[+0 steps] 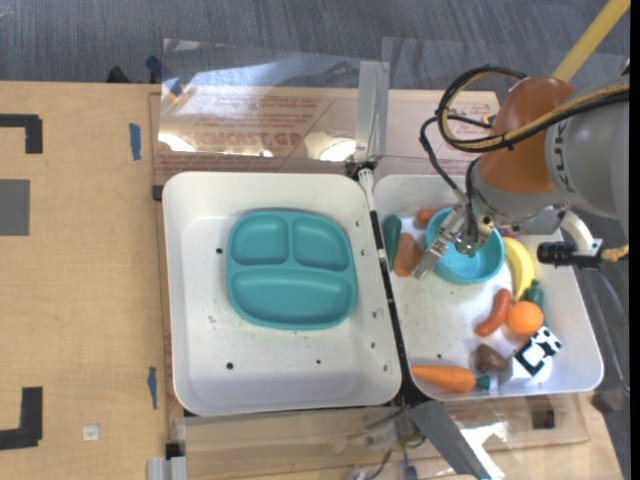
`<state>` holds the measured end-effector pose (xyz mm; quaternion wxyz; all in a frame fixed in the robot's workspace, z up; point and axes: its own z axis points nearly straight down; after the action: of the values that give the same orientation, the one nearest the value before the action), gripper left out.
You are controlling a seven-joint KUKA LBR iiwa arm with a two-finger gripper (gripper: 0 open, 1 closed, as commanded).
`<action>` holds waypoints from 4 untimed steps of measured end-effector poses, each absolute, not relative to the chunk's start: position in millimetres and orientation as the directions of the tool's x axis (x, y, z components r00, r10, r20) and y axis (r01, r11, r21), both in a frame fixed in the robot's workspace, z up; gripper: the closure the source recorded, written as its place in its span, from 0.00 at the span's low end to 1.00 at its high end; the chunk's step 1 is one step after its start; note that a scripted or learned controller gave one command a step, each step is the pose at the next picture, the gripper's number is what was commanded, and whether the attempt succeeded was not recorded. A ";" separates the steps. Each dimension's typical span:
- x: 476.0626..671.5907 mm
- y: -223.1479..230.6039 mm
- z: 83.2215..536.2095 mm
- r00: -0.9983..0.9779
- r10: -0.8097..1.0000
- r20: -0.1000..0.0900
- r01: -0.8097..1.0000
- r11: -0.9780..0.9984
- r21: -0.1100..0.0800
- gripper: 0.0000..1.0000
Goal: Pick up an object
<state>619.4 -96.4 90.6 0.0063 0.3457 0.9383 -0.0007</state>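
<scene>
While hanging over the right bin (590, 368), with claw (452, 246) low at the rim of a blue bowl (478, 261); finger state impossible to tell. From left: teal divided tray (292, 268) in the left bin (190, 298), brown sausage (407, 255) just left of the claw, banana (519, 265) and orange (524, 317) further right.

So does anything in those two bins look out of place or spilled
Nothing looks spilled or broken. The teal divided tray sits slightly askew in the left bin, and the toy food lies scattered around the blue bowl in the right bin.
</scene>
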 end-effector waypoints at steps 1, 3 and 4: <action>614.1 -138.4 90.0 -0.873 0.488 -0.008 0.488 0.873 0.005 0.00; 601.7 -96.9 90.5 -0.813 0.582 -0.013 0.582 0.813 0.006 0.00; 587.5 -96.7 90.8 -0.730 0.684 -0.012 0.684 0.730 0.010 0.00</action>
<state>587.5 -96.7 90.8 0.0073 0.3676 0.9299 0.0025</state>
